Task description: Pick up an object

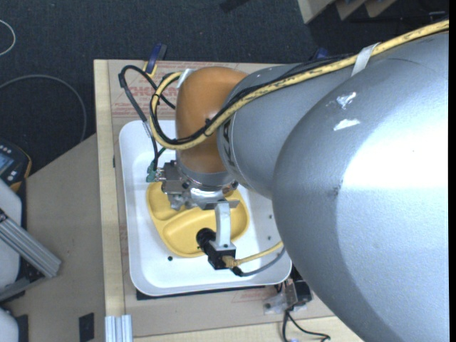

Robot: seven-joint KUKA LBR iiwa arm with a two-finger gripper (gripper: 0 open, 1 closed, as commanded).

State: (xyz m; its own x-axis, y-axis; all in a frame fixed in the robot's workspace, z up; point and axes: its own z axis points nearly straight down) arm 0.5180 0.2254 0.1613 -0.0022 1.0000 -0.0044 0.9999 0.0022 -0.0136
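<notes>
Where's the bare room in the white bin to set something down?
Bare floor runs along the left wall of the white bin, beside the yellow dish, and along the near rim. The middle is crowded: the arm hangs over the dish and hides the right side.

Left edge of the bin (137, 191): a strip of bare white floor, open from above.
Near-left corner: bare floor, open.
Middle: a yellow moulded thing (174, 237) takes up the floor.
Right side and far edge: covered by the arm (342, 162) overhead.
</notes>
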